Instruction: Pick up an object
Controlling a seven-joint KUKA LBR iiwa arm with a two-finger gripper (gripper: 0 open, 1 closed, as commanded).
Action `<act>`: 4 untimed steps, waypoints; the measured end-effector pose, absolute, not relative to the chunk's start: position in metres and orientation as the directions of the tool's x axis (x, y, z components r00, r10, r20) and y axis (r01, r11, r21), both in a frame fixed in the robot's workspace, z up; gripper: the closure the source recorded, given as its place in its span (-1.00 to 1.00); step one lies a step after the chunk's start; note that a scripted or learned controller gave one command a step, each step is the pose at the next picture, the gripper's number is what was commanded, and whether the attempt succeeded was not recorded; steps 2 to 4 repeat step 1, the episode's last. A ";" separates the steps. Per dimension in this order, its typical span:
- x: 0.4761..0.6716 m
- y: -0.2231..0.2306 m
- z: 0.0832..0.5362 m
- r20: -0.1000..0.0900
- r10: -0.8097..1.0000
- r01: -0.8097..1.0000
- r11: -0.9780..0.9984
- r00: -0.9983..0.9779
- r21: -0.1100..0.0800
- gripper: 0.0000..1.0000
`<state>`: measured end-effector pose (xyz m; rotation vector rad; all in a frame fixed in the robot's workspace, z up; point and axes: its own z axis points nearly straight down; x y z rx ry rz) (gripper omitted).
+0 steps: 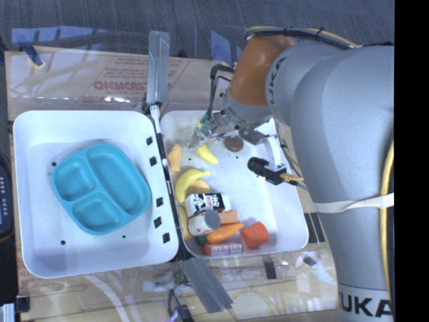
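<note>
One gripper (204, 131) down in the right bin (288, 210), opening impossible to judge.
Its tip sits just above a small yellow piece (207, 154); banana (188, 182) lies nearby.

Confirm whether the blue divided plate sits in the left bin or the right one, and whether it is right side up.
Left bin. The blue divided plate lies flat on its floor, right side up: all three compartments face the camera.

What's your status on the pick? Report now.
Gripper low in the right bin's far corner, grip state unreadable. Small yellow piece lies just beside it, not lifted. Bananas, carrot, bottle crowd the near side; blue tray in left bin.
</note>
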<state>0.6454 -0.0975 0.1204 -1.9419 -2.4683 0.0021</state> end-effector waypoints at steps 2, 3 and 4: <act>0.648 -0.063 0.195 -0.001 0.988 0.988 0.157 -0.157 0.004 1.00; 0.648 -0.063 0.195 -0.001 0.988 0.988 0.157 -0.157 0.004 1.00; 0.648 -0.063 0.195 -0.001 0.988 0.988 0.157 -0.157 0.004 1.00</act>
